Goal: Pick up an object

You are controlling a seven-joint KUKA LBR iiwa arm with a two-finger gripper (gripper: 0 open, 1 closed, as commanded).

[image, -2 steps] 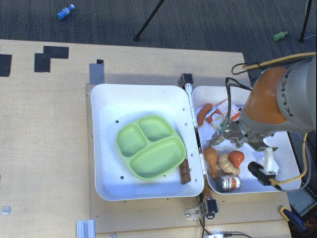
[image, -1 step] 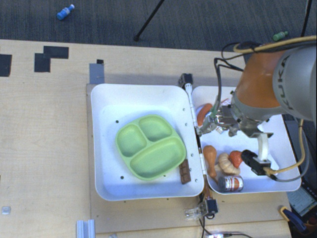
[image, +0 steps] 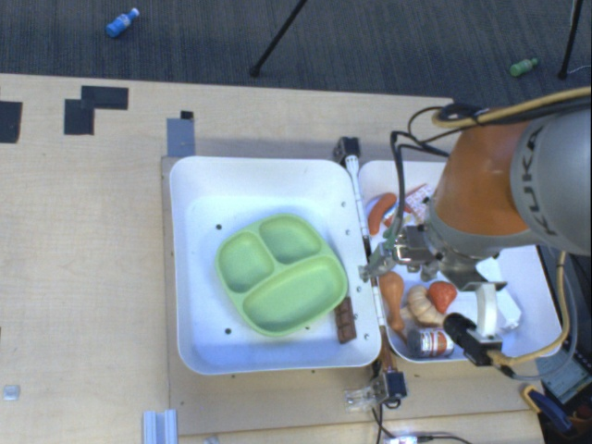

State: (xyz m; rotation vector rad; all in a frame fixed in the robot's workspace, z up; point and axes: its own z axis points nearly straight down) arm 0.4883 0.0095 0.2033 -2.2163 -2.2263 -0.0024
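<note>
Hanging low over the right bin (image: 546,276), the tool (image: 407,252) sits down near that bin's left wall, right by the divider between the two bins. How the tool is set I cannot tell: the wrist and its cables cover it from above. The grey arm (image: 555,183) with its orange band (image: 481,178) comes in from the table's right edge and hides much of the right bin.

Just around the tool, small items crowd the bin's left side: a red sausage-shaped piece (image: 380,211) toward the far edge, an orange carrot-like piece (image: 394,296) toward the near edge, a tan bread-like lump (image: 424,307) beside it, a red strawberry-like piece (image: 443,294) touching that lump, and a small dark can (image: 431,343) in the near left corner. Nothing is visibly gripped.

Over in the left bin (image: 199,248), a green divided plate (image: 282,273) lies in the middle, with a brown bar (image: 345,322) just beside its near right rim.

The table (image: 83,276) is pale wood.
</note>
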